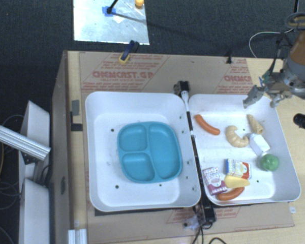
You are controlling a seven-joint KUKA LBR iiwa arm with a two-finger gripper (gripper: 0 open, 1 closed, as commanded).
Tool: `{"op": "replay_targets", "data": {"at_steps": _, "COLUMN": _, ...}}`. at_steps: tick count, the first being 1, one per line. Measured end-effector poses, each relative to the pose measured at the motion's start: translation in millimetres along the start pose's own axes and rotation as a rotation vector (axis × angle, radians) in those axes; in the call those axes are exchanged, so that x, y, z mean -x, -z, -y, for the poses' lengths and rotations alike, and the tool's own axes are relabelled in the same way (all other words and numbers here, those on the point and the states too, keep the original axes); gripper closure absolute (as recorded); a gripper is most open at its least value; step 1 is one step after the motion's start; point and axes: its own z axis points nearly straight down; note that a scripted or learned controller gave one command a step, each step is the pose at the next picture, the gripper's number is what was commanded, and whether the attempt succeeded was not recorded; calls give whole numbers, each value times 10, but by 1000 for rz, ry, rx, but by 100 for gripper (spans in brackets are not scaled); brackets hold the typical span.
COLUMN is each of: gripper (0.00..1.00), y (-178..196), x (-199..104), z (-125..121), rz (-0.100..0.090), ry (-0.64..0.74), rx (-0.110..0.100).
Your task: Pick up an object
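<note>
The right bin [290, 187] holds an orange sausage [207, 125], a croissant [236, 136], a tan bread stick [254, 123], a white block [259, 144], a green apple [269, 162], a small colourful carton [237, 166], a yellow wedge [235, 181], a red-and-white packet [212, 178] and a red sausage [229, 194]. My gripper [265, 97] hangs above the bin's far right corner, open, fingers spread apart, with nothing between them. It is up and to the right of the bread stick.
The left bin [99, 187] holds a blue divided plate [149, 152]. A black divider clip [183, 88] sits between the bins at the far edge. Cables loop [264, 37] behind the arm. A grey sheet [110, 14] lies on the floor beyond the bench.
</note>
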Motion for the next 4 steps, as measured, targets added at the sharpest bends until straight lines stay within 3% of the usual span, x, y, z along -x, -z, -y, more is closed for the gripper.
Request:
{"op": "replay_targets", "data": {"at_steps": 1, "gripper": 0, "y": -868, "x": -415, "z": -111, "rz": -2, "ry": 2, "rx": -3}}
{"op": "replay_targets", "data": {"at_steps": 2, "gripper": 0, "y": -1146, "x": -1004, "z": -114, "rz": -2, "ry": 2, "rx": -1}}
{"op": "replay_targets", "data": {"at_steps": 3, "gripper": 0, "y": -1367, "x": -979, "z": -39, "rz": 0, "ry": -1, "rx": -2}}
{"op": "replay_targets", "data": {"at_steps": 4, "gripper": 100, "y": -1255, "x": -980, "z": -51, "rz": 0, "ry": 0, "rx": 1}}
